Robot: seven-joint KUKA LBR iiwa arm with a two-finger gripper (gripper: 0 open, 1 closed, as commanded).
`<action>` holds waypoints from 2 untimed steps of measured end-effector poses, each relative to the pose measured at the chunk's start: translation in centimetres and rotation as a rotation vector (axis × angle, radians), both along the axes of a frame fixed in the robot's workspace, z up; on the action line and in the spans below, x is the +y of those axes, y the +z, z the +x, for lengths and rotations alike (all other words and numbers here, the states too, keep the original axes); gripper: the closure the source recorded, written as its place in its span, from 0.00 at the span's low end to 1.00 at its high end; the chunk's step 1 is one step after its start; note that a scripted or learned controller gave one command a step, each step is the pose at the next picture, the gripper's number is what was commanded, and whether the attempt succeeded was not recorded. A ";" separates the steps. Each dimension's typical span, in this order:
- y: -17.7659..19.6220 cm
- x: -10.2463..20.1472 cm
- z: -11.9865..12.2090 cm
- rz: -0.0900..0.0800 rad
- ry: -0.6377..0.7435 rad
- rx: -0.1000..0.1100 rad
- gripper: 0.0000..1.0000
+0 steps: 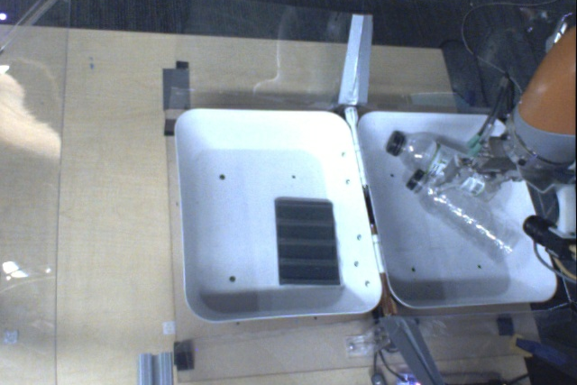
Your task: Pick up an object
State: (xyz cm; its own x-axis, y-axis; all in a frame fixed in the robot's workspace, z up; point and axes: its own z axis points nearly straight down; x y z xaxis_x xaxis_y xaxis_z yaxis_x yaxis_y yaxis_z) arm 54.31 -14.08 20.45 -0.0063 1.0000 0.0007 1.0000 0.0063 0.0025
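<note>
Since the clear plastic bottles [442, 180] are lying jumbled in the right bin [424, 284], I am judging them light, thin-walled, slick and apt to crumple or roll; a dark cap [395, 142] is showing at the end nearest the divider between the bins, so I am favouring the stiffer neck beside it over the glossy body. From the overhead camera, my arm is reaching in across the right bin's far-right rim, orange band [552, 95] above, gripper [491, 160] hanging low over the bottles; I cannot tell how it is set. A black ridged block [306, 241] is lying in the left bin [203, 194].
</note>
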 end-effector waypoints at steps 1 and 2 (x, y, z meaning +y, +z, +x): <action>-7.0 -2.4 7.5 -0.010 0.097 -0.037 0.00; -5.4 -0.2 5.6 -0.003 -0.032 -0.013 0.00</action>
